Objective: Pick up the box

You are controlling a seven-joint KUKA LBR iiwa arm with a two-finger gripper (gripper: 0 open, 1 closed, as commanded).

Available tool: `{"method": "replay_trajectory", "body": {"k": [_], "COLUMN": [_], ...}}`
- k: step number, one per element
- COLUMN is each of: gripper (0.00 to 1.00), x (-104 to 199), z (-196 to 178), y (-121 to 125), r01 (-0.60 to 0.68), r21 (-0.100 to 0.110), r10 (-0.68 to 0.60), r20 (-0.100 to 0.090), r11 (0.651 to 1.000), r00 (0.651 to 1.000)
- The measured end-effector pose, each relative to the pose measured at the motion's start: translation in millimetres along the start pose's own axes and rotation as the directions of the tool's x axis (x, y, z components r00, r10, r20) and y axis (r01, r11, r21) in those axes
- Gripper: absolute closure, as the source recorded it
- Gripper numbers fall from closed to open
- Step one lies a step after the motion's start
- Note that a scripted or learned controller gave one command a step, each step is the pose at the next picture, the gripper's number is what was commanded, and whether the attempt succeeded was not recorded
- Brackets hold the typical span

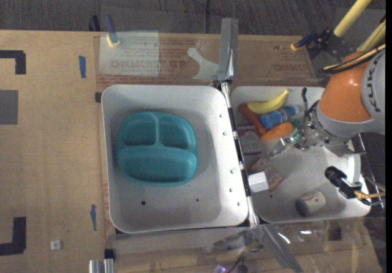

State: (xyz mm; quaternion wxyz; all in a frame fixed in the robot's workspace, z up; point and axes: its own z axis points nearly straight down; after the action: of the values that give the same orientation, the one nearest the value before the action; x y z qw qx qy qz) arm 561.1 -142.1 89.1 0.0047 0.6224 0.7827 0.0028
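Box: the box (258,182) is a small white block. It sits in the right bin (318,210), close to the wall next to the left bin (174,220). It touches a flat paper packet (272,175).
Arm: the grey arm with the orange band (343,97) reaches in from the right. It hangs over the middle of the right bin.
Gripper: the gripper (294,142) is low, near the orange thing (277,131). It is apart from the box. I cannot tell if it is wide or closed, and I see nothing held in it.
Step now: my guess is the arm has not yet got the box.
How to do it well: move over to the box, come straight down, and squeeze its flat sides. Keep away from the bin wall and the packet.
Shapes and feel: the box looks hard, with flat sides and sharp corners. The banana (268,104) is curved and yellow. The grey cylinder (310,202) is round and could roll. The teal tray (157,147) in the left bin looks smooth, with three dips.
Bench: the bench (49,143) top is brown and flat, like cardboard.
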Motion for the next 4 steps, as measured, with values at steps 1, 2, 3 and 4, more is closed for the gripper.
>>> {"method": "replay_trajectory", "body": {"k": [1, 2, 3, 4], "gripper": [0.00, 0.00, 0.00, 0.00], "x": [37.1, 16.6, 16.6, -10.6], "z": [-1.2, -0.1, -0.1, -105.7], "y": [-66.3, 1.7, 1.7, -41.2], "r01": [0.031, -0.019, -0.019, 0.208], "r21": [-0.001, -0.001, -0.001, 0.006], "r10": [-0.031, 0.019, 0.019, -0.208], "r20": [0.005, 0.003, 0.003, -0.002], "r11": [1.000, 1.000, 1.000, 0.978], "r00": [1.000, 1.000, 1.000, 0.978]}}
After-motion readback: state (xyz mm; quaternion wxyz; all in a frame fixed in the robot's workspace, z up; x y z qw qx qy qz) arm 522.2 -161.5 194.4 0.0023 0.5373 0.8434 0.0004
